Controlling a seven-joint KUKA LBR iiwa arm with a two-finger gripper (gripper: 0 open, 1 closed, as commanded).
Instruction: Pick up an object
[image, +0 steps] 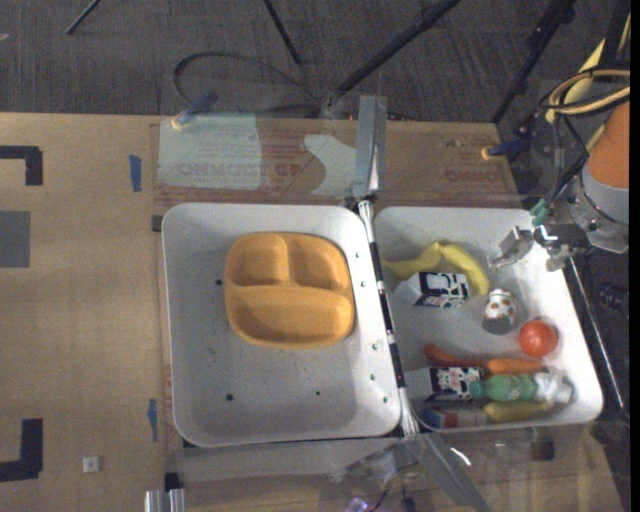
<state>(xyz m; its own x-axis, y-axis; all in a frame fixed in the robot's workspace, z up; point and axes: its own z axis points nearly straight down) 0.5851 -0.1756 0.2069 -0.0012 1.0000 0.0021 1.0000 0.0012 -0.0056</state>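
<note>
My gripper (533, 250) hangs over the far right part of the right bin (590, 360), its two fingers spread apart with nothing between them. Below it and to the left lies a yellow banana (445, 260). A small milk carton (441, 289) sits next to the banana. A white cup-like piece (500, 308) and a red tomato (538, 338) lie just below the gripper. An orange carrot (490, 363), a second carton (455, 381), a green bottle (520, 387) and a yellow bottle (505, 410) lie along the bin's near side.
The left bin (190, 400) holds an orange divided plate (290, 288). A metal divider (385, 330) separates the two bins. Cables and stand legs crowd the floor at the far right behind the arm.
</note>
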